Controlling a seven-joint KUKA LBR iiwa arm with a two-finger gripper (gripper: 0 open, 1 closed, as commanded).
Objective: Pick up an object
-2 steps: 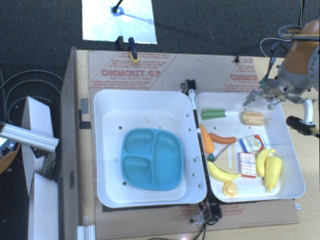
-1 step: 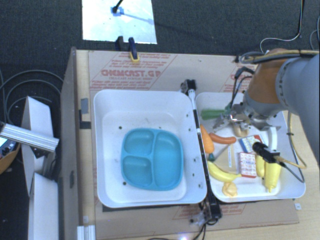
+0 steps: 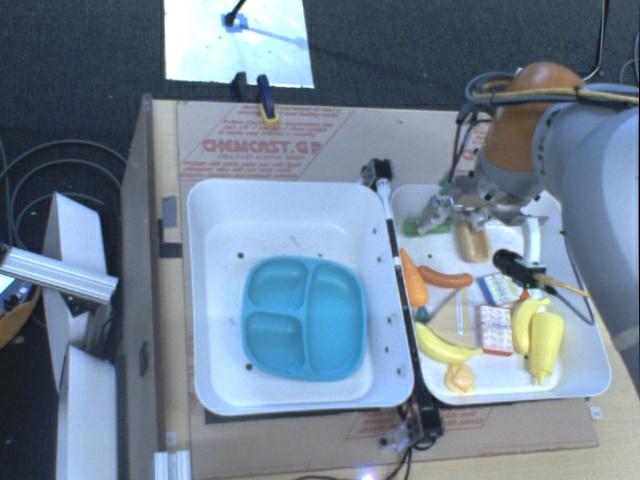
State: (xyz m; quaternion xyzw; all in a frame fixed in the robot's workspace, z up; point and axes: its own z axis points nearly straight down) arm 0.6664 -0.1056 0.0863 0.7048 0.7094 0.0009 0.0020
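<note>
From my seat the gripper [image 3: 462, 213] sits low over the right bin [image 3: 520, 394], at about 11 o'clock in that bin, close to its far wall. The wrist hides the claw, so I cannot tell whether it is spread, pressed together or pinching anything, and I won't count anything as held.

Nearest to it is a tan loaf-like piece [image 3: 470, 241], just at the gripper's 6 o'clock, perhaps touching it. A green piece [image 3: 432, 224] lies just beside it at 8 o'clock. Either looks like the likeliest pick.

Further toward 6 and 7 o'clock lie a sausage [image 3: 446, 278], a carrot [image 3: 413, 280] along the dividing wall and a banana [image 3: 445, 345]. A small carton [image 3: 495, 329] and a yellow pepper-like toy [image 3: 545, 343] lie toward 5 o'clock. The left bin [image 3: 215, 268] carries a blue divided plate [image 3: 303, 318].

My worries:
- **Crowding:** the tan and green pieces are close together, so closing could catch both or push one aside.
- **Far wall:** it is near, and a slanted descent could jam a piece against it.
- **Slipping:** these look like smooth, rounded toys, so an off-centre pinch could squirt one out on the lift.
</note>
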